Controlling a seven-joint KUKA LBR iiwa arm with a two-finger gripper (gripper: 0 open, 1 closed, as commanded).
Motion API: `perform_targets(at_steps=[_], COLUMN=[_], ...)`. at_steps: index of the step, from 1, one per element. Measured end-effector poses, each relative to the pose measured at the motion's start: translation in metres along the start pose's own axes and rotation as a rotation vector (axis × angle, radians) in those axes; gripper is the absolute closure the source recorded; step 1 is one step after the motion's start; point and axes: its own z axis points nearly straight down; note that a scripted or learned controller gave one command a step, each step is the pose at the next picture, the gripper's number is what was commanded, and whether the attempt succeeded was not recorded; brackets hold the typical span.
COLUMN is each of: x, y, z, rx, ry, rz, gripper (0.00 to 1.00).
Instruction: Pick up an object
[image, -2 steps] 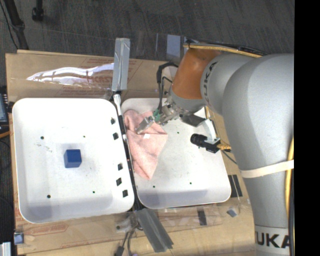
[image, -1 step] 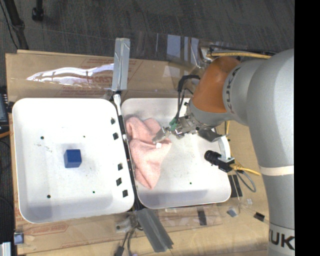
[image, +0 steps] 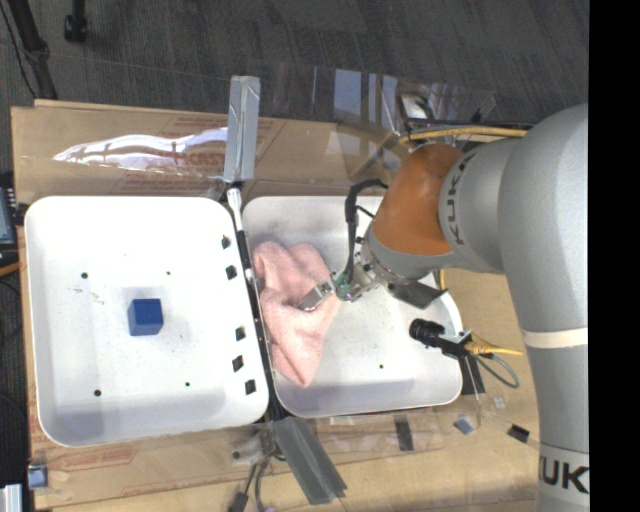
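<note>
Reaching in from the right, the grey arm (image: 500, 200) brings its gripper (image: 322, 295) down onto a pink cloth (image: 290, 305) in the right bin (image: 400, 385). The cloth lies crumpled against that bin's left wall, and the fingers sit right on its top folds; whether they pinch any fabric I cannot tell. A small blue block (image: 146, 316) rests in the left bin (image: 120, 225), well apart.

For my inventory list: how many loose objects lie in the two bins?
2: a blue block in the left bin, a pink cloth in the right bin. The arm may hide more.
</note>
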Motion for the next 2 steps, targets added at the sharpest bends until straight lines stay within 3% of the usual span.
perform_targets(at_steps=[1, 2], x=[0.0, 0.005], y=[0.0, 0.057], z=[0.0, 0.0], rx=[0.0, 0.0], ry=[0.0, -0.002], rz=[0.0, 0.037], gripper=[0.0, 0.0])
